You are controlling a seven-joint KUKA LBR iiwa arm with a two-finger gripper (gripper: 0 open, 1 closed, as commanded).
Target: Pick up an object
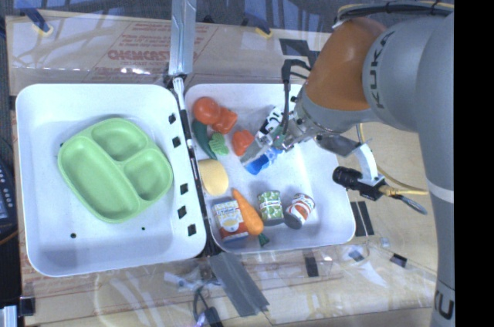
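Over the right bin (328,229) we note the gripper (272,142) low above a clear plastic bottle (260,158) with a blue cap, lying tilted mid-bin beside an orange toy (242,141). Grip state: we cannot tell (wrist blocks it). Green divided plate (114,167) sits in the left bin (46,241).

My arm (401,79): smooth grey casing, glossy orange band. Both bins (46,241): smooth white plastic. Divided plate (116,167): matt green plastic. Carrot (248,215): glossy orange plastic.
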